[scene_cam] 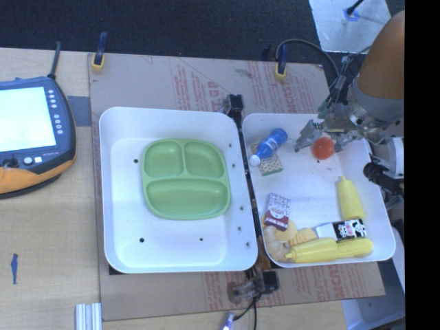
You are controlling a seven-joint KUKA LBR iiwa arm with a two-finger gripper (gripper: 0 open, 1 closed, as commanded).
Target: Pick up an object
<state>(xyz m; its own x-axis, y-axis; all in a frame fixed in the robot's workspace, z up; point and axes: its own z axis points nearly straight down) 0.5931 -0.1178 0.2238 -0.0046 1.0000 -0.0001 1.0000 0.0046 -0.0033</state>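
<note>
My gripper (pixel 324 140) hangs over the far part of the right bin (pixel 307 184). Its fingers (pixel 306 138) are spread wide. A small red ball (pixel 324 148) sits between them, with a gap on each side. Other objects lie in this bin: a blue bottle with a white cap (pixel 269 144) at the far left, a small patterned block (pixel 270 165) beside it, a red and white packet (pixel 278 212), a yellow bottle (pixel 350 196), a black and white carton (pixel 350 229) and a yellow corn cob (pixel 328 250) along the near wall.
The left bin (pixel 120 184) holds a green divided plate (pixel 185 179). A tablet-like pendant (pixel 31 133) lies on the bench at far left. Clamps (pixel 236 104) join the bins at the middle seam. Cables run behind the wrist at the right.
</note>
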